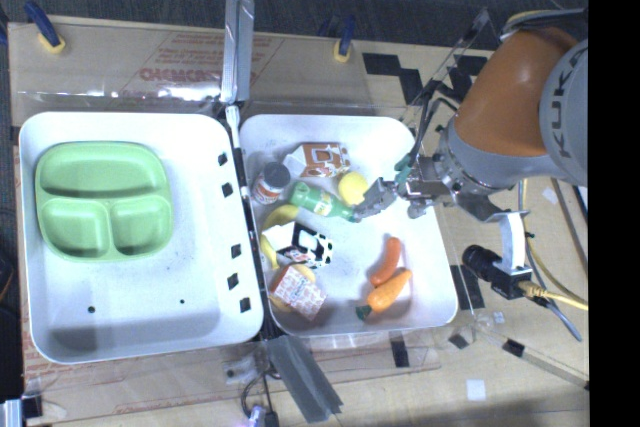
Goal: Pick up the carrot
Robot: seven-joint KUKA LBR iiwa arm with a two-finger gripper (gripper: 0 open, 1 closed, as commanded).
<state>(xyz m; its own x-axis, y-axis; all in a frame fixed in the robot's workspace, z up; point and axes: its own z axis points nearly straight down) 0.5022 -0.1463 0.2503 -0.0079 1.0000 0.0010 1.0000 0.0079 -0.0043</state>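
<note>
The carrot (389,290) lies untouched at the near right of the right bin (432,310), tip toward the front wall, with a smaller orange piece (386,258) just behind it. To its left sit a small box (296,288) and a banana (272,233). Farther back, the gripper (375,198) hangs over the bin's middle beside a green bottle (322,204) and a lemon (351,187); nothing is between its fingers, and whether they are spread I cannot tell. The pick appears not yet begun: reach, grasp and lift remain. The left bin (150,315) holds a green tray (103,198).
</note>
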